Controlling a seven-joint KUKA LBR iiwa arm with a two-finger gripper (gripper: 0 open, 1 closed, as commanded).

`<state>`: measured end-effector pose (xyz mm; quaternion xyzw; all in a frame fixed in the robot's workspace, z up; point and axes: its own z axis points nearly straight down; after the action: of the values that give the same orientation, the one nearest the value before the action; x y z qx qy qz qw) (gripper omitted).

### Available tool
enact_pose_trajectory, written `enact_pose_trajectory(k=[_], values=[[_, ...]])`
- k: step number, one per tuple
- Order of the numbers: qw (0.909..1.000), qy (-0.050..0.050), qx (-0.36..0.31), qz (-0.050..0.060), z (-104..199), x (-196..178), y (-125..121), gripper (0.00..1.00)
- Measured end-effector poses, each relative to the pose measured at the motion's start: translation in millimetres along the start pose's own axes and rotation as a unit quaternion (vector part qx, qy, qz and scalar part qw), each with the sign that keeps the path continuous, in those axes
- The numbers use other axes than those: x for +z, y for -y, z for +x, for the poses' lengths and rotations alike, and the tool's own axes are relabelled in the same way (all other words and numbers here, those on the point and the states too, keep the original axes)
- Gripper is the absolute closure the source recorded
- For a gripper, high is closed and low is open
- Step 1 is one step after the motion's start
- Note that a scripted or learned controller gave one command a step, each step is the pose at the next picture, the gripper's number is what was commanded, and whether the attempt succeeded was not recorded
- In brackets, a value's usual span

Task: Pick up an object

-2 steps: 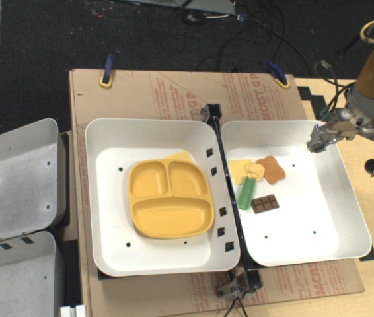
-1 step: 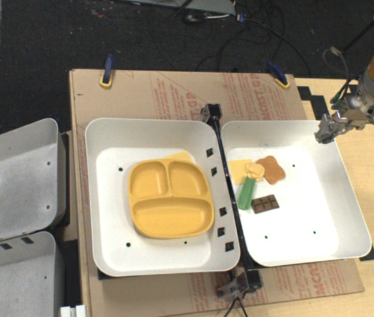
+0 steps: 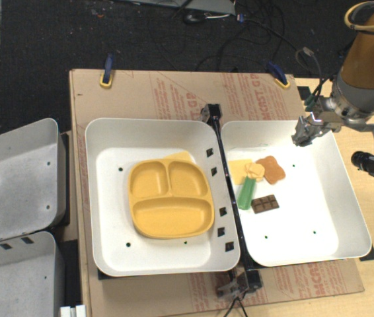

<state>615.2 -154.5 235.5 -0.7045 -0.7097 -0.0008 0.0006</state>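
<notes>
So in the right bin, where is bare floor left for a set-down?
Right bin: bare floor across the near half and the right side. Crowded by the divider, where the green piece, brown block and orange piece cluster. The gripper hangs over the far edge.

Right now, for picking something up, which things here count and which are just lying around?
Job:
gripper
green piece
brown bar
orange piece
yellow pieces
right bin

Lying about:
yellow divided tray
left bin
clamps
cardboard sheet
</notes>
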Motion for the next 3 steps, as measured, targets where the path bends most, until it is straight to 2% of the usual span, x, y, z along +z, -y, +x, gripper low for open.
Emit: enact_pose_trajectory(k=[2,3], values=[[1.0000,0.000,0.000,0.002,99,13,26,1.00],[1.0000,0.000,0.000,0.000,156,2,34,1.00]])
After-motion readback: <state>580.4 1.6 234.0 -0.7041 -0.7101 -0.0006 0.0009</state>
